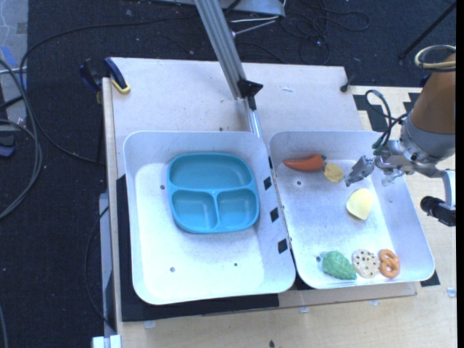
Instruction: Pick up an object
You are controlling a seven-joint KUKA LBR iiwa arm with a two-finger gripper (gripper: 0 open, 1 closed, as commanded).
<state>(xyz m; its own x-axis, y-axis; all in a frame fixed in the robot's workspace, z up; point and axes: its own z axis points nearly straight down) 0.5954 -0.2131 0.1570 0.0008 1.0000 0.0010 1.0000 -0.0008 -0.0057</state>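
In the right bin (pixel 406 227): jaws (pixel 373 171) spread apart, nothing held. Yellow wedge (pixel 360 204) (nearest candidate) lies just near-left of them, long axis running near to far; carrot (pixel 305 163) farther left.

Seen from above at a slant: a pale counter (pixel 181 93) on a dark, cable-strewn floor (pixel 51 194). Set directly on it, side by side and touching at their inner edges, two shallow white bins: left bin (pixel 145 267) and right bin (pixel 406 238). Beneath the left bin, a black mat (pixel 130 307) showing at the front edge. At the counter's far left corner, a small blue-and-yellow tool (pixel 116 75). Rising from the back, a slanted metal pole (pixel 221 38).
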